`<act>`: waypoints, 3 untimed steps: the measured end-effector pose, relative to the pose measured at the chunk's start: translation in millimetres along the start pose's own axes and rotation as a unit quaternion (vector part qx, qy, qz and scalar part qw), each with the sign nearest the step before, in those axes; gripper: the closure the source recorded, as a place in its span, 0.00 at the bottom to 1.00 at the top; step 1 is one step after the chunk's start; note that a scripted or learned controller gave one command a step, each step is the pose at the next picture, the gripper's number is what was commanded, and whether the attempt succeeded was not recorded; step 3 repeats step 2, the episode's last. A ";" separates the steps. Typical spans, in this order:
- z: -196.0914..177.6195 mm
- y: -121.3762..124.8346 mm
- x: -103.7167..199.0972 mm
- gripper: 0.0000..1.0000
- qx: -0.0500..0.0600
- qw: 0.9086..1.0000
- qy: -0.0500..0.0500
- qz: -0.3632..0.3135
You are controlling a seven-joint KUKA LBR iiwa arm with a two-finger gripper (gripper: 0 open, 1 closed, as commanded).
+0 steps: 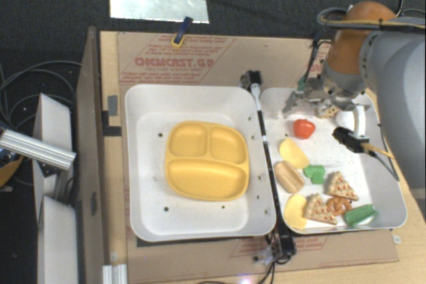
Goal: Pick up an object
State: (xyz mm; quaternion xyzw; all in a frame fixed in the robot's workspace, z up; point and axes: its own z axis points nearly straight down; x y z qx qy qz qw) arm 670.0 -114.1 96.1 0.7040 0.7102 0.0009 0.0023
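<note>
The right bin holds several toy foods. A red tomato lies near its back. Toward the front are a pale yellow piece, a hot dog, a green broccoli, two pizza slices, a green pickle and a yellow disc. My gripper hangs over the back of this bin, just behind the tomato, open with nothing between its fingers. A small tan piece lies partly hidden under the gripper's right side.
The left bin holds a yellow divided plate. A black divider rail runs between the bins. The grey arm covers the right bin's back right corner. Cardboard lies behind the bins.
</note>
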 end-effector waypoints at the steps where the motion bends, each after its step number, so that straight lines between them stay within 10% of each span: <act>1: 12.3 -28.8 -9.0 0.00 0.003 1.000 0.001 0.004; 2: -0.1 -26.2 -8.5 1.00 0.000 1.000 0.000 0.003; 3: -0.1 -26.2 -8.5 1.00 0.000 1.000 0.000 0.003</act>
